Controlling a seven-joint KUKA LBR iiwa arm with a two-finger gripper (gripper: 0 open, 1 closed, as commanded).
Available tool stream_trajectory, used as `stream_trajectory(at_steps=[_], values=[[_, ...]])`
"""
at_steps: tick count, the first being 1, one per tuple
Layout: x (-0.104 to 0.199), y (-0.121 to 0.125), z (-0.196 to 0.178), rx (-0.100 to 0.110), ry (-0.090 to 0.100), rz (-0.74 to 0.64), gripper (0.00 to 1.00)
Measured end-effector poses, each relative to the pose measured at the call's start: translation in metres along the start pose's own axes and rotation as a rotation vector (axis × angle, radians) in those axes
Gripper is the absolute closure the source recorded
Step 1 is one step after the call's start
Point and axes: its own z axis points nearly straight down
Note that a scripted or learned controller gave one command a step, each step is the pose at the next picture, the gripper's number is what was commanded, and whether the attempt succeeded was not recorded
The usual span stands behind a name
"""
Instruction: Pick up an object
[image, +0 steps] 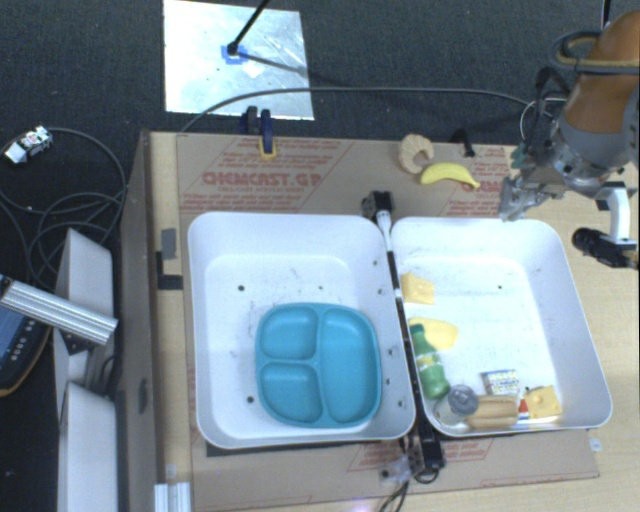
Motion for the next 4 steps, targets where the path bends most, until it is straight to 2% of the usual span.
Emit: stream_trajectory(at_steps=[1, 2, 4], values=[[0.000, 0.000, 0.000, 0.000, 0.000, 0.000, 0.00], [0.041, -0.001, 0.033, 0.004, 0.003, 0.001, 0.00], [0.041, -0.001, 0.032, 0.004, 0.002, 0.001, 0.00]])
